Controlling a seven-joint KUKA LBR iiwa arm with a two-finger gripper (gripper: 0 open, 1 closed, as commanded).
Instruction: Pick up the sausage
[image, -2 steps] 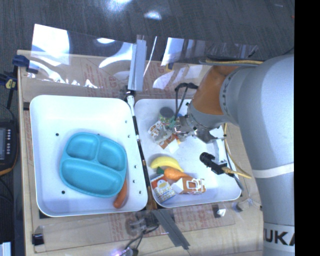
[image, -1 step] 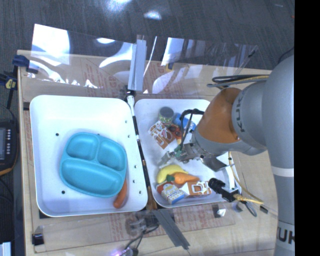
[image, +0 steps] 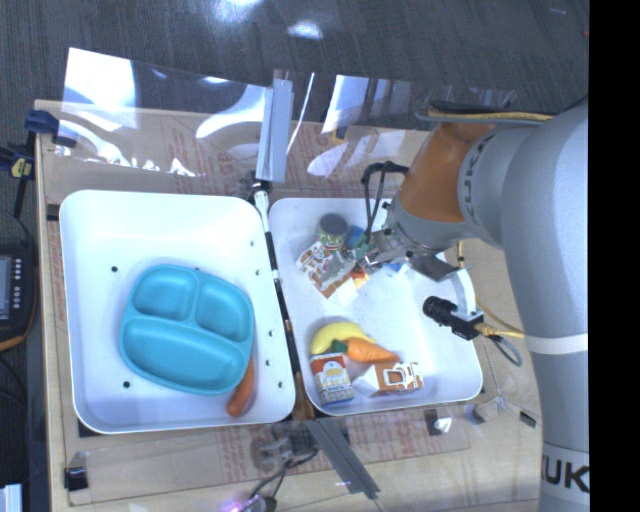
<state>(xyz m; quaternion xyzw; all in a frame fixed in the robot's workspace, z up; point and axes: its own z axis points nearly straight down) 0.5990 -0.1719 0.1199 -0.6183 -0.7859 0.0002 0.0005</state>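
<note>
Fingers (image: 362, 258), whose state I cannot tell, hang over the right bin (image: 455, 385), with the sausage (image: 241, 390) well apart in the left bin (image: 80, 300).

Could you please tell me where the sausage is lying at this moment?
The sausage lies in the left bin of the camera view, near its front right corner, tucked against the lower right edge of the blue divided plate.

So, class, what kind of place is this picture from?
Probably a robot lab test bench: a grey robot arm with an orange band reaches over two shallow white plastic bins, one with toy food like a plastic carrot.
</note>
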